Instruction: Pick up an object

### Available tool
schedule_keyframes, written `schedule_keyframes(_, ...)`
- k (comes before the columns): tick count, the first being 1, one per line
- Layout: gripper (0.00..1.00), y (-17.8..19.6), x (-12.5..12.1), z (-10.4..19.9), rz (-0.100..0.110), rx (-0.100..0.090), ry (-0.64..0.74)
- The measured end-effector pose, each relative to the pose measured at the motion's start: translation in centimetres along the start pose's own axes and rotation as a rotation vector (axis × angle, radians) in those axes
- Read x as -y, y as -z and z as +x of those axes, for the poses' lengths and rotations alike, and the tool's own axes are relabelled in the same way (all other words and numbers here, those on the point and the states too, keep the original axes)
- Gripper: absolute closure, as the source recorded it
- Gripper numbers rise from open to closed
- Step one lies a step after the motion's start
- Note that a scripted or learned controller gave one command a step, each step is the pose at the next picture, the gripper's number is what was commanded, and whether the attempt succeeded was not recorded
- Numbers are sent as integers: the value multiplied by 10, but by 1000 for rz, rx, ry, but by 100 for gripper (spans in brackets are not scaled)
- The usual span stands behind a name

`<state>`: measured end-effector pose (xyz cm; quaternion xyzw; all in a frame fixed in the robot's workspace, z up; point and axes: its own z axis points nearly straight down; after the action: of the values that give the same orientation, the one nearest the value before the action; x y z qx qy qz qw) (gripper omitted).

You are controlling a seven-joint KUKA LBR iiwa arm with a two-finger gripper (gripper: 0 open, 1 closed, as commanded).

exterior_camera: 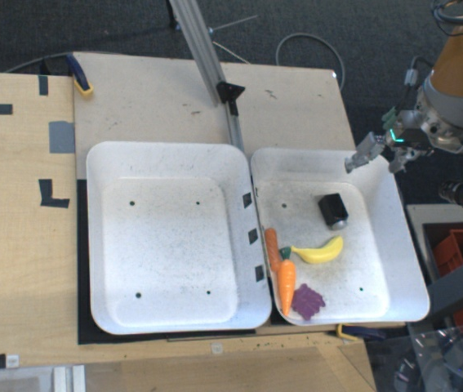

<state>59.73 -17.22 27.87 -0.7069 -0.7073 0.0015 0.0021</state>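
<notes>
My pincer [376, 152] hangs over the far right corner of the right bin [394, 219], up beside its rim and well above the things inside. The two fingers stand apart, one grey fingertip [355, 162] reaching left over the bin's back wall and the other, darker one sitting nearer my wrist, and nothing lies between them. A small green light glows at the wrist just behind them. At this slant the gap is hard to judge, so I would only say the fingers look spread rather than closed.

All the things I could pick lie in that right bin. A black block [333, 209] rests closest to me, near the middle of the bin floor. Below it lies a yellow banana [321, 251], curved with its ends turned upward. At the bin's left wall an orange carrot [286, 284] lies lengthwise, with a thinner reddish-orange piece [272, 247] just above it along the same wall. A purple object [307, 301] sits just beside the carrot's lower end, in the near corner.

The left bin [100, 219] sits against the right one, their rims touching. Both rest on the pale tabletop [149, 96], where a grey metal rail [202, 43] slants down toward the seam between them.
</notes>
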Motion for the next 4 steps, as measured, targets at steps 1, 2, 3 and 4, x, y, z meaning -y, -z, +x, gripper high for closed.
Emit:
schedule_keyframes(1, 0, 3, -1, 0, -4, 1, 1)
schedule_keyframes(2, 0, -52, 8, -6, 2, 1, 0)
schedule_keyframes(3, 0, -112, 4, -12, 2, 1, 0)
schedule_keyframes(4, 0, -159, -1, -16, 0, 1, 1)
